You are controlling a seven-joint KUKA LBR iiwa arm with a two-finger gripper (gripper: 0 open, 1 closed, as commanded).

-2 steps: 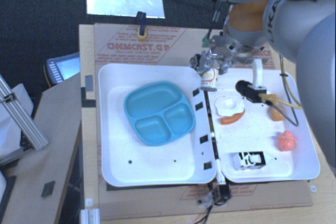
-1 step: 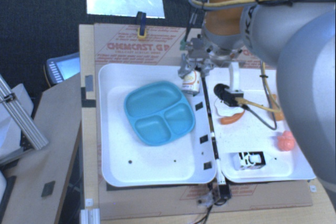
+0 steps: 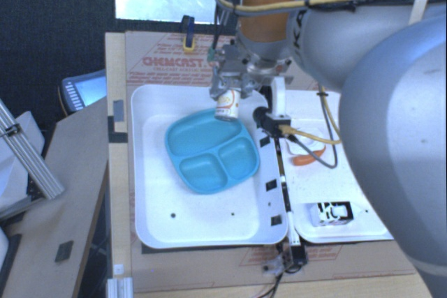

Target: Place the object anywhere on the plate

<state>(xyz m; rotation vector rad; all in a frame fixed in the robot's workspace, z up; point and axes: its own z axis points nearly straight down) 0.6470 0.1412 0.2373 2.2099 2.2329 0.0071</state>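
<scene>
A blue divided plate [image 3: 211, 153] lies tilted in the left white bin [image 3: 150, 171]. Over the plate's far right corner hangs my gripper [image 3: 228, 100], reaching in from the right. It is shut on a small white can with an orange label [image 3: 227, 107], which hangs upright between the fingers just above the plate's rim. The grey arm with its orange band covers the top right of the view.
The right bin [image 3: 349, 220] holds a thin orange object [image 3: 305, 159] and a black-and-white tag [image 3: 334, 211]. Cables run along the divider between the bins. A yellow clamp [image 3: 188, 35] sits at the back edge of the bench.
</scene>
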